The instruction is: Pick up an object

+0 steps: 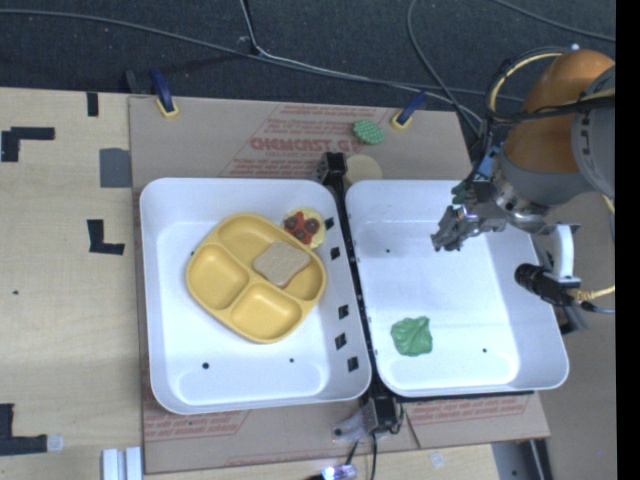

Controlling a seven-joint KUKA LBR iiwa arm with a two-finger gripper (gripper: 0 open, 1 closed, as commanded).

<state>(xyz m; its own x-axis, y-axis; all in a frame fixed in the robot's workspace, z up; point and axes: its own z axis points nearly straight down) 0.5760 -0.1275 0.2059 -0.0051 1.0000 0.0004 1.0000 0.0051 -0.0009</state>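
Camera view: gripper [450, 236] hangs over right bin [500, 368], upper part; whether jaws are apart or together, cannot tell. Green leafy object [411, 335] lies near that bin's front, well apart.

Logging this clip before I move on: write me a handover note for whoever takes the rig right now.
Claw: over the right bin, upper part, nothing seen between its fingers; open or shut unclear.
Things: green lettuce lies low in the right bin, apart from the claw. Yellow tray in the left bin holds toast; red berries by its upper corner.
Done: nothing picked.
Left: grasp and lift one object.
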